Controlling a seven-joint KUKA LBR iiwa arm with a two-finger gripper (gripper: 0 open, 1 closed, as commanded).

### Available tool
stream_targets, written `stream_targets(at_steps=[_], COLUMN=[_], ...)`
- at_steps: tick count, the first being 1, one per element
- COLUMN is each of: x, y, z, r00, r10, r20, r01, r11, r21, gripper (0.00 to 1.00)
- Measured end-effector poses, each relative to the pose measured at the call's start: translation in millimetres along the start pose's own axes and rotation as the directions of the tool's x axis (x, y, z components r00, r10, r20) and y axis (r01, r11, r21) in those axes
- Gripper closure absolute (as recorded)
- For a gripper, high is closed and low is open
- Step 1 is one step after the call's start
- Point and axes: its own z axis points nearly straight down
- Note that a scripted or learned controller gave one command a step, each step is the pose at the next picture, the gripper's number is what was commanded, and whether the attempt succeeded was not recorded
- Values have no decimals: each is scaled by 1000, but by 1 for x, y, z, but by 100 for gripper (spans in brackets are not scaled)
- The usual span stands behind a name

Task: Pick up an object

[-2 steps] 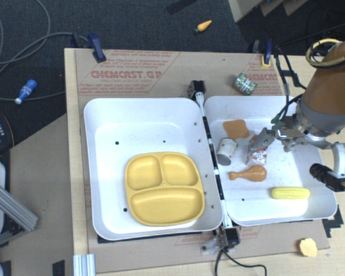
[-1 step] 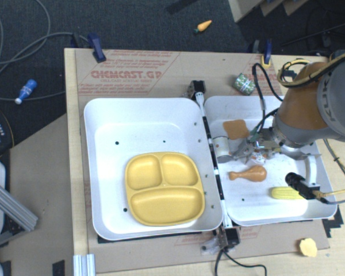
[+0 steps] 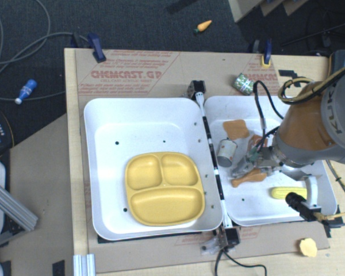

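Hovering low in right bin [image 3: 241, 211]: gripper [image 3: 254, 161] sits amid clutter, grey cup [image 3: 226, 150] just beside, orange strip [image 3: 250, 178] below. Can't tell finger state. Risk: crowded items, so grasp may nudge cup or catch nothing.

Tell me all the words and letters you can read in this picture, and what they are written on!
"CHEMCAST GP" in big red letters, on the brown sheet under the two white bins.
Small red lines above and below that word: too blurred to read.
More red print on the same sheet near the top right corner: too small to read.
"KU", black letters at the picture's right edge, on the grey arm; the rest is cut off.
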Motion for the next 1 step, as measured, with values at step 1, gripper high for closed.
stream_targets(at_steps=[1], x=[0], y=[3], z=[-10], r00=[1000], r10=[0], r20=[2], r01=[0], r11=[1000], r21=[-7], gripper=[100])
